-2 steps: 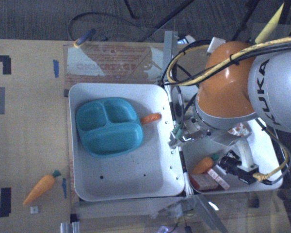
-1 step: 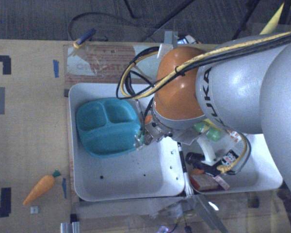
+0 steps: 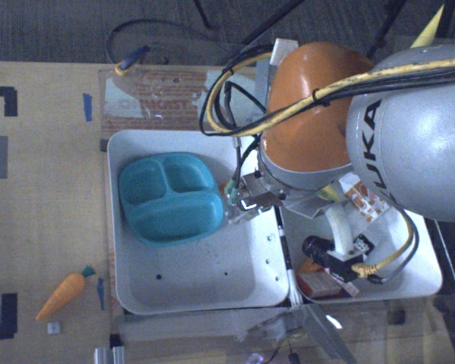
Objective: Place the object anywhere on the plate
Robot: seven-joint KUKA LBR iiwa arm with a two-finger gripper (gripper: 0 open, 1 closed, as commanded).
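Observation:
A teal plate point(image 3: 171, 197) with three compartments lies in the upper left of the left bin point(image 3: 205, 287), with nothing on it. My gripper point(image 3: 243, 202) hangs below the orange wrist band, over the right edge of the left bin and just right of the plate's rim. A small green and orange bit point(image 3: 231, 192) shows at the gripper's left side, too small to name. Whether it is held is unclear. The arm hides most of the right bin point(image 3: 421, 279).
In the right bin lie a white and orange packet point(image 3: 362, 200), a yellowish item point(image 3: 330, 194) and a brown-red object point(image 3: 322, 283) near the front wall. A toy carrot point(image 3: 61, 295) lies on the bench left of the bins. Blue tape marks dot the bench.

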